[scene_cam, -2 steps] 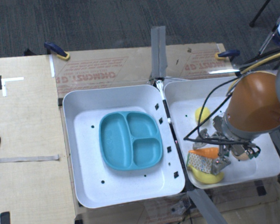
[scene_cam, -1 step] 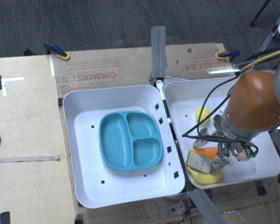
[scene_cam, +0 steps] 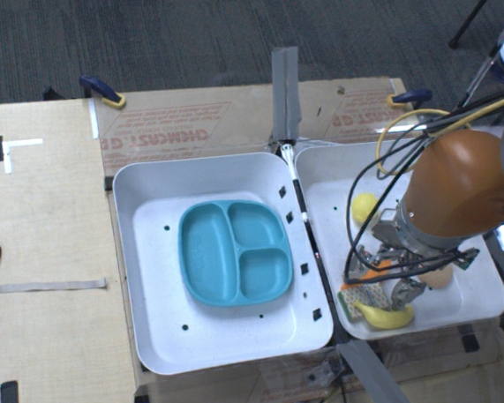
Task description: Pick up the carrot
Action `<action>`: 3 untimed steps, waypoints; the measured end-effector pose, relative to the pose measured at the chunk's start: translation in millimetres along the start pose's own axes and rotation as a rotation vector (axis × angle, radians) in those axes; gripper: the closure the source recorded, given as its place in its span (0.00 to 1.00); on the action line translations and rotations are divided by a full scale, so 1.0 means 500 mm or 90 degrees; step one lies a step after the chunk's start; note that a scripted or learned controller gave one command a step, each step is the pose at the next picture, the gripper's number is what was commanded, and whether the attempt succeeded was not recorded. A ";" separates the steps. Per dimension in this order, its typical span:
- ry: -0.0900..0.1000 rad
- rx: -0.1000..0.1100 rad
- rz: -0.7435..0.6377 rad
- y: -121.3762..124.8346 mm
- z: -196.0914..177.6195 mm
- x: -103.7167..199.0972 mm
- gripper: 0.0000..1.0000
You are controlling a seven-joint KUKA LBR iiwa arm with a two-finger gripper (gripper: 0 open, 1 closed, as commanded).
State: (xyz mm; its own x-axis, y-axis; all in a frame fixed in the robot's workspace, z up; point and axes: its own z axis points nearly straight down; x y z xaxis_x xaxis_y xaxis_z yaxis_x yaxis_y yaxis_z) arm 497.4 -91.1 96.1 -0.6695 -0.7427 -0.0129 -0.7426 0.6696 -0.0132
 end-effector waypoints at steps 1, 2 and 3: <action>-0.002 0.003 0.003 -0.005 -0.020 -0.002 1.00; -0.002 0.003 0.003 -0.005 -0.020 -0.002 0.00; -0.005 0.005 0.004 -0.007 -0.040 -0.007 1.00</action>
State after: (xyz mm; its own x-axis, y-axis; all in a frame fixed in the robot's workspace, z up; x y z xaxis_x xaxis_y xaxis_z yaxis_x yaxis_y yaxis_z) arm 502.2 -90.9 116.4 -0.6744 -0.7381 -0.0207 -0.7378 0.6747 -0.0205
